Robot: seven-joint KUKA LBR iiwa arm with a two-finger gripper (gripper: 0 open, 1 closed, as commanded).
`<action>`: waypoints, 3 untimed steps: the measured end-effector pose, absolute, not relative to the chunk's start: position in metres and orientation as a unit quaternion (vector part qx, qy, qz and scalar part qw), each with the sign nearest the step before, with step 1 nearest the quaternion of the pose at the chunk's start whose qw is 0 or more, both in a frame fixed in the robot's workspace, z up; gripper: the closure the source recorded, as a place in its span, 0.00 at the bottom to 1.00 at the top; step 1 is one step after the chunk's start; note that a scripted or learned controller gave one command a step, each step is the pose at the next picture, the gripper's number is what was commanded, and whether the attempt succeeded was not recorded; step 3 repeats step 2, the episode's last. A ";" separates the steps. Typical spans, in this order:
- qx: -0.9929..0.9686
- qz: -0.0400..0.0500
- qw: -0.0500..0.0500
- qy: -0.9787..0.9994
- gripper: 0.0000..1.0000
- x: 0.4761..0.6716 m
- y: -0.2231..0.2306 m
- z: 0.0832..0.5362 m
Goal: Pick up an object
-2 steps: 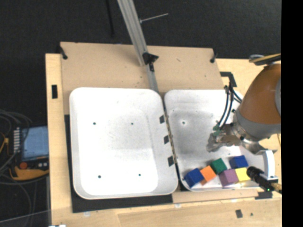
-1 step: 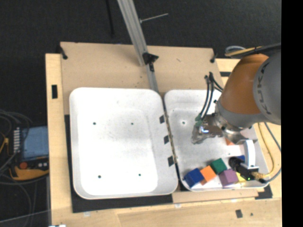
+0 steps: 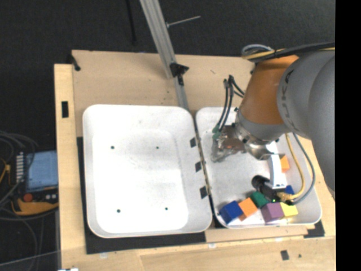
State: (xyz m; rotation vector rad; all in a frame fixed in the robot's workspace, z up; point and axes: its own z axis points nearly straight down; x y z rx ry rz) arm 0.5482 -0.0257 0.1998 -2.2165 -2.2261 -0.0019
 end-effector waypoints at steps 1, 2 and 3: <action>-0.705 -0.001 0.000 -0.709 1.00 0.571 0.010 0.208; -0.704 -0.002 0.000 -0.710 1.00 0.587 0.061 0.221; -0.704 -0.002 0.000 -0.710 1.00 0.587 0.061 0.221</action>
